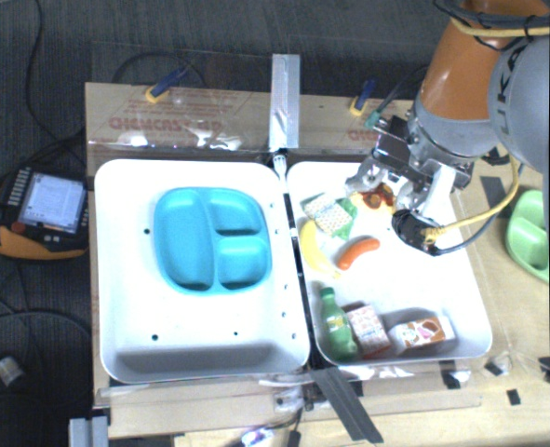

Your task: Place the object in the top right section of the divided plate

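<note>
1. Hand (379, 182): above back of right white bin (461, 287); grip state cannot be told.
2. Blue divided plastic plate (214, 238): centred in left white bin (126, 324).
3. Orange sausage-shaped toy (357, 251): in right bin, near hand, beside yellow banana (310, 246).

Glossy blue plastic divided plate (214, 240) in smooth white plastic bin (126, 343); matt brown cardboard backing (191, 110).
</note>
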`<state>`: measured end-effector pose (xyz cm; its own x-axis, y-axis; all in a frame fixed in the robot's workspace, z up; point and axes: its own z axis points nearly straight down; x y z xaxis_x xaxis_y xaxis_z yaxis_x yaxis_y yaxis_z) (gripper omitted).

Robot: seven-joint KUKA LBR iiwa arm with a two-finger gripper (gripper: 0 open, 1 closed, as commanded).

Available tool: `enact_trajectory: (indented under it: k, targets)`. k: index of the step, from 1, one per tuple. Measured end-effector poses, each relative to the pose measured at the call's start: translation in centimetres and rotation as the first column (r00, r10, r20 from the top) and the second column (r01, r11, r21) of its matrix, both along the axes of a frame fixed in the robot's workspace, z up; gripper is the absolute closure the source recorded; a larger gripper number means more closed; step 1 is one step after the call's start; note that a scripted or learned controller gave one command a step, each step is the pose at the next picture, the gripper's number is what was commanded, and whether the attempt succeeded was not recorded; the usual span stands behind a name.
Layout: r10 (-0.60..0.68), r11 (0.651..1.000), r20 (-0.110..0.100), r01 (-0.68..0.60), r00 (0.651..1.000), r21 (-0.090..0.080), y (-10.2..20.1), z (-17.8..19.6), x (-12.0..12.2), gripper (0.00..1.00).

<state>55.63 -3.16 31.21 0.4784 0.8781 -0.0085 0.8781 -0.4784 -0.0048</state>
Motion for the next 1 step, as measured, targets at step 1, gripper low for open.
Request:
enact_trajectory:
  k: [1]
  targets:
    - [0.073,0.997,-0.003,-0.073,0.997,0.004,5.39,-11.0,-7.4,1.0]
